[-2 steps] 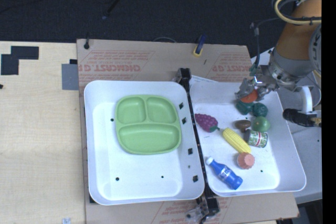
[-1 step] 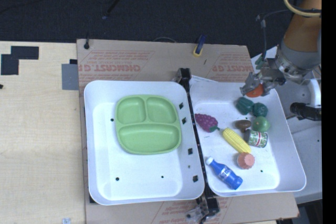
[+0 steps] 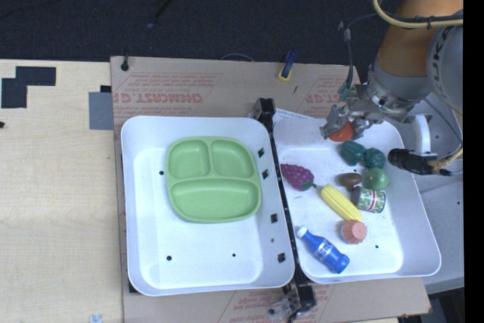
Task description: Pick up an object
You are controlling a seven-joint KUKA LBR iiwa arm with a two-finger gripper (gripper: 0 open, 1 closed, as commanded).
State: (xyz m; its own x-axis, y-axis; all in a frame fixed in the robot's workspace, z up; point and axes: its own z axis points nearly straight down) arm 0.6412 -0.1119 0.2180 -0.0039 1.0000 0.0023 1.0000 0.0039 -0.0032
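1. An orange-red object (image 3: 344, 132) is seen at the far edge of the right bin (image 3: 412, 253), directly under the gripper (image 3: 340, 125).
2. It is judged small, light, rigid, probably smooth plastic; a hold across its middle is advised.
3. The jaws are touching or almost touching it; their spread cannot be told.

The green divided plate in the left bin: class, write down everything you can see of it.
The green divided plate is a light green, rounded-square tray that looks like moulded plastic. Raised ridges split it into three compartments: two small ones at the far side and one wide one nearer the camera, with nothing in them. It lies flat, right way up, on the floor of the left white bin, toward its far right part. Nothing else touches it.
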